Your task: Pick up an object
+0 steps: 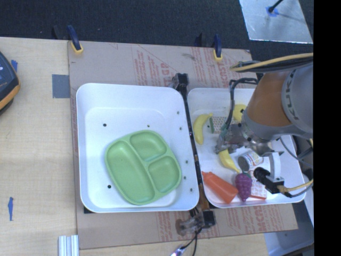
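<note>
1. In the right bin (298,196), right of frame centre, lie a yellow banana (199,128), a second banana (229,160), purple grapes (243,185) and an orange block (219,187).
2. The pincer (230,141) hangs just above the second banana; its state cannot be told.
3. The left bin (90,143) holds a green divided plate (142,166).

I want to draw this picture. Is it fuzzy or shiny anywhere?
In the camera view, the green plate looks sharp and evenly lit; the left white bin glows bright, nearly washed out; the gripper area is darker and a bit blurry under the arm.
</note>
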Controlling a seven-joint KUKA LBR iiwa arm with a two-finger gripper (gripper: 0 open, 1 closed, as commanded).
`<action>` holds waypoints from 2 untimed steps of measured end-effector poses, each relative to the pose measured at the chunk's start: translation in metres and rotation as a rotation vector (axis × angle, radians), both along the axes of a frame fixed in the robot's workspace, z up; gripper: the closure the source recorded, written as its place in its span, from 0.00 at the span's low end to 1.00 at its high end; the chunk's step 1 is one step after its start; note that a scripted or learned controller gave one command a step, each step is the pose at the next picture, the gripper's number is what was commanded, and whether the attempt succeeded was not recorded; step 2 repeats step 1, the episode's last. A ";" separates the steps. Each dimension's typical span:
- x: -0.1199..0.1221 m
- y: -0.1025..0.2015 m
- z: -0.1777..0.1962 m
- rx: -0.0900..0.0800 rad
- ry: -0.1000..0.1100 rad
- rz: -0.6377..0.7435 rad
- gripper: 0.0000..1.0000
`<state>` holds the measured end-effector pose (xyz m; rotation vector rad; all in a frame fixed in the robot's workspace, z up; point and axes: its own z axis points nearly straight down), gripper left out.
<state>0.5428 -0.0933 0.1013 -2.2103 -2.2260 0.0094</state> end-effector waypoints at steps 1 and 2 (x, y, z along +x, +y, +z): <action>-0.014 0.064 0.091 0.002 -0.004 -0.002 1.00; -0.014 0.064 0.091 0.002 -0.004 -0.002 1.00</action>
